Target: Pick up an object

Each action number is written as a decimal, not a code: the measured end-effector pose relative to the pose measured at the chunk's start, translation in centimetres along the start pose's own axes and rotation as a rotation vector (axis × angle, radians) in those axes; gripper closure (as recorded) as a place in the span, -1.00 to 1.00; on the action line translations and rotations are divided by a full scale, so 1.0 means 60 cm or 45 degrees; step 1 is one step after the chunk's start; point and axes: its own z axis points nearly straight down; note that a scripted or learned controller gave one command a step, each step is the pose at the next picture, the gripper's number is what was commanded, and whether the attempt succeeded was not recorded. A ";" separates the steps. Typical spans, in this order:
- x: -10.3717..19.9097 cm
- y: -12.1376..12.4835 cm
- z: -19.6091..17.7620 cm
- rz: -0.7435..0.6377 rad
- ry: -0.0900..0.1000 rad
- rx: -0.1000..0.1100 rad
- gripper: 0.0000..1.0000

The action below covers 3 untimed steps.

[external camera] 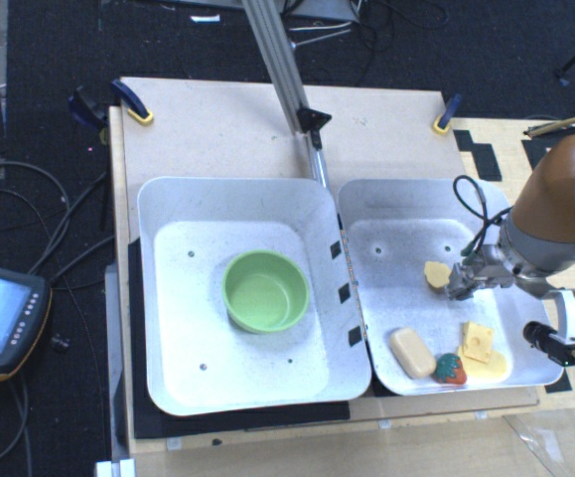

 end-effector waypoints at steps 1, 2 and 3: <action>0.000 -0.008 -0.072 0.000 -0.001 -0.003 1.00; -0.006 -0.005 -0.176 0.000 -0.001 -0.006 1.00; -0.005 -0.017 -0.253 0.000 -0.001 -0.004 1.00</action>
